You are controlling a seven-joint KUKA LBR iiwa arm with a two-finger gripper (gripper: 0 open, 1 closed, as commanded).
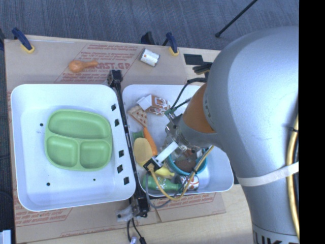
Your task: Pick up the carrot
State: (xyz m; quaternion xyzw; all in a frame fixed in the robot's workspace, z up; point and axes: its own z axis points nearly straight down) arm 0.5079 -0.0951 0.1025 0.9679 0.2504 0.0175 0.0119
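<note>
Hand: Your hand (184,155) sits low in the right bin (218,174), under the arm's orange band. The wrist covers it, so you cannot tell whether it is open or closed.
Carrot: The carrot (149,136), a slim orange stick, lies near the hand on the side away from the arm. It is apart from the hand and not gripped.
Crowding: A yellow piece (142,149) touches the carrot on the side farthest from the hand, and a waffle-like cracker (139,115) lies just past its tip.
Likely reason: The hand seems lowered over clutter beside the carrot, above a blue ring (201,168).
Next need: You would probably shift it away from the arm to straddle the carrot.
Risk: The yellow piece may get pinched too.
</note>
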